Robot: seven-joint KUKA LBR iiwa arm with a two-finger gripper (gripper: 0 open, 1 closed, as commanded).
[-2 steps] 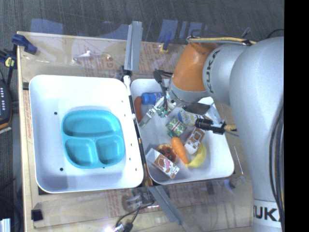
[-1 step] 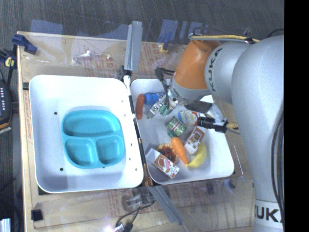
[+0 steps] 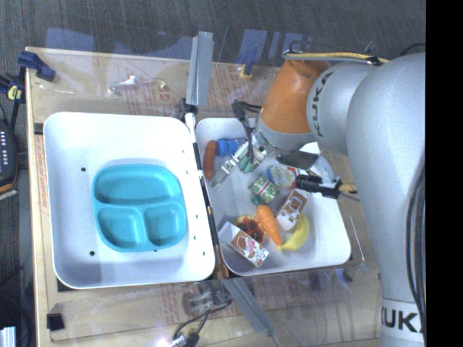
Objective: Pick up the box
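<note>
From above, the tabletop (image 3: 108,85) carries two white bins side by side. The left bin (image 3: 65,194) holds a blue tray (image 3: 137,207) with three compartments, lying flat near its middle. The right bin (image 3: 333,244) is crowded with small things. The box (image 3: 244,244), white with red print, lies at the near left corner of that bin, just beside an orange carrot (image 3: 270,225) and a yellow banana (image 3: 298,236). A brown and white carton (image 3: 292,204) lies just beyond the banana, with a green packet (image 3: 262,190) to its left. A red sausage-like piece (image 3: 210,157) and a blue item (image 3: 226,147) lie near the far left corner. The grey arm (image 3: 376,121) with its orange band reaches in from the right, and its jaws (image 3: 233,163) are down over the far left part of the right bin, well apart from the box; I cannot tell whether they are released or clenched
</note>
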